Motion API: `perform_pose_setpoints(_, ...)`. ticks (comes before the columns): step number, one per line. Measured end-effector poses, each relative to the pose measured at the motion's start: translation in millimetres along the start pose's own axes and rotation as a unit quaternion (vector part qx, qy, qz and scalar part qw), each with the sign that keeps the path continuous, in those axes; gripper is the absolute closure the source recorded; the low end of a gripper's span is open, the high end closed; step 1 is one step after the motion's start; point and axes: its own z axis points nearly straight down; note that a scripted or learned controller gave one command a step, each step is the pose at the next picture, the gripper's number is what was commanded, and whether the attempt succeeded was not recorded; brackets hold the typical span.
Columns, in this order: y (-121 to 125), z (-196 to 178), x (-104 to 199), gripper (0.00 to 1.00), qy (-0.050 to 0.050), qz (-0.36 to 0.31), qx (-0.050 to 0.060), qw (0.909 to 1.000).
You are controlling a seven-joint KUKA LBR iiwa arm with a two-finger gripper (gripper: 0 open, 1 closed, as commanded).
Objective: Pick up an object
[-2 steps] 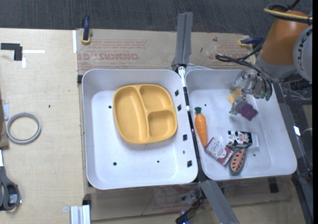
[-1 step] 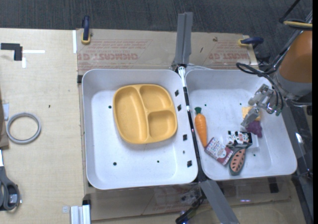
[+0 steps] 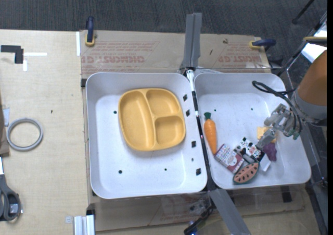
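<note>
Because the toys in the right bin (image 3: 229, 90) lie crowded together near its front right corner, the main risk I note is a poor grasp: closing on two items at once, or nudging one aside and coming up with nothing. The gripper (image 3: 274, 127) sits low over that corner, reaching in from the right, and its tip is just above a purple piece (image 3: 270, 150) with something yellow (image 3: 265, 134) right at it. Just beside these lie a black and white toy (image 3: 250, 150), a small red and white packet (image 3: 226, 156) and a watermelon slice (image 3: 246, 173), several of them touching or overlapping. A descent slightly off line could land on an edge between two pieces and push the pile toward the bin wall, where the sloped side would leave little room to close properly. The carrot (image 3: 210, 132) lies apart from the cluster, near the divider between the bins, and in my judgement would be the cleaner target, though the arm is not positioned over it. A dark cable (image 3: 265, 89) loops across the back of the right bin near the arm and could snag on a wide move. As for the gripper, I cannot tell how it is set, nor whether it grips the yellow item or merely hangs over it; the view is too small and cluttered there. The left bin (image 3: 104, 176) holds a yellow divided plate (image 3: 152, 119), well apart from the work.
</note>
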Motion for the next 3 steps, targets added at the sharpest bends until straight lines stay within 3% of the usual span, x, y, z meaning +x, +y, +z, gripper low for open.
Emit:
perform_pose_setpoints(1, 3, -1, 39, 0.0, 0.0, 0.065, 0.0, 0.9979)
perform_pose_setpoints(2, 92, 0, -29, 0.0, 0.0, 0.085, 0.0, 0.9964)
perform_pose_setpoints(3, 49, 1, 38, 0.0, 0.001, 0.232, 0.001, 0.9728)
